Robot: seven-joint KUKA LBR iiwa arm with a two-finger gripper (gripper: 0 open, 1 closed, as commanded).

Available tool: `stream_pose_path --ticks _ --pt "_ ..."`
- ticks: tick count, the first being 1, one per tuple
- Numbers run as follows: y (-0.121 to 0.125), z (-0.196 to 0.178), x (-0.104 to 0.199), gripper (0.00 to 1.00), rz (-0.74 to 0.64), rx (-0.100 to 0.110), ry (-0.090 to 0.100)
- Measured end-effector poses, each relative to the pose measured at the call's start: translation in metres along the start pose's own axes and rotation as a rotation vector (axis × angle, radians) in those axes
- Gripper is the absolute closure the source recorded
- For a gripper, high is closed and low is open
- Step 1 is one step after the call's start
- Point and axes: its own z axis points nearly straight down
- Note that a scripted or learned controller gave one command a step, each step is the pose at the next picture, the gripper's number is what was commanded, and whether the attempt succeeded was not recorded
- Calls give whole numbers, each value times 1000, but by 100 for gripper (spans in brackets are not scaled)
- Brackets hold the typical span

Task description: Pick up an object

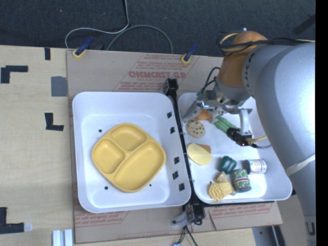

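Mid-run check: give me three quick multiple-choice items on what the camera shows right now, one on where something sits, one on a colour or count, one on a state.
1. Where does the yellow divided plate lie?
A. In the left bin
B. In the right bin
C. On the cardboard outside the bins

2. How many compartments does that plate have?
A. Two
B. Three
C. Five

3. How does the small can rest in the right bin?
A. Upright
B. On its side
C. Stacked on the cookie

Answers:
1. A: the plate sits inside the left bin, tilted against its edges.
2. B: two small sections and one larger one are visible.
3. B: its cylindrical wall shows along its length, lying beside the green toy pepper, well apart from the chocolate-chip cookie near the gripper.
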Motion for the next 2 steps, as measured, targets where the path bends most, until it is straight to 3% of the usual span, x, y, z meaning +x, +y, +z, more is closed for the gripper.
stream_pose_path --ticks 1,2 --pt "7 2 -4 0 0 17 9" --pt "6 2 -2 0 2 15 4"
